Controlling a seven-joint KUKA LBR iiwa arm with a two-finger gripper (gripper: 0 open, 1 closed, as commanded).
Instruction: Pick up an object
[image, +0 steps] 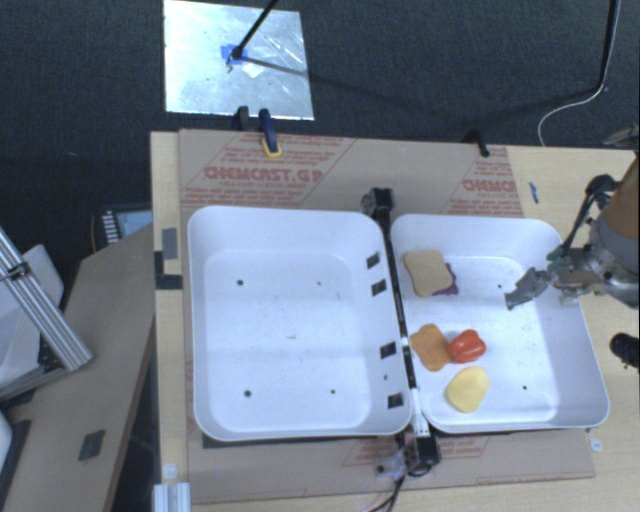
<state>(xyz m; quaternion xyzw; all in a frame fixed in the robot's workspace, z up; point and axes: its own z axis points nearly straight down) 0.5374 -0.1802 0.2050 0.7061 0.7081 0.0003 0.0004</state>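
The right bin (575, 385) holds several toy foods. A tan bread slice (427, 270) lies on a purple piece near the bin's back left. An orange piece (430, 347) sits at the left wall, touching a red piece (467, 346). A yellow piece (467, 389) lies nearer the front. My gripper (522, 291) hangs over the bin's right half, right of the bread slice and apart from every piece. Nothing shows between its fingers.
The left bin (205, 300) stands beside the right one, joined by a black divider with clips (392, 300). A cardboard sheet (330, 165) lies under both bins. A shiny foil square (238, 58) sits beyond the bench, and a metal rail (40, 310) at the left.
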